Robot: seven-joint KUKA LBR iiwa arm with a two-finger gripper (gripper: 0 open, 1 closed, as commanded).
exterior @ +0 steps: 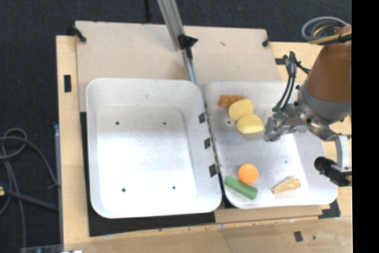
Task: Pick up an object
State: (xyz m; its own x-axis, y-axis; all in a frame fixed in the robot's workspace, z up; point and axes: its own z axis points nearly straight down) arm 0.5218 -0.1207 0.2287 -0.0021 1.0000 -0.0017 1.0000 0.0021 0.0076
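Hovering my gripper (271,132) at three o'clock of the yellow piece (250,124) in the right bin (308,186) — I can't tell its state. It looks light, smooth, probably rigid plastic — I'd pinch its middle.

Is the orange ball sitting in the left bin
No, the orange ball lies in the right bin, next to the green stick, while the left bin holds none of the objects.

Grey arm (323,106) with orange band, black cables, and a metallic tool (271,130).
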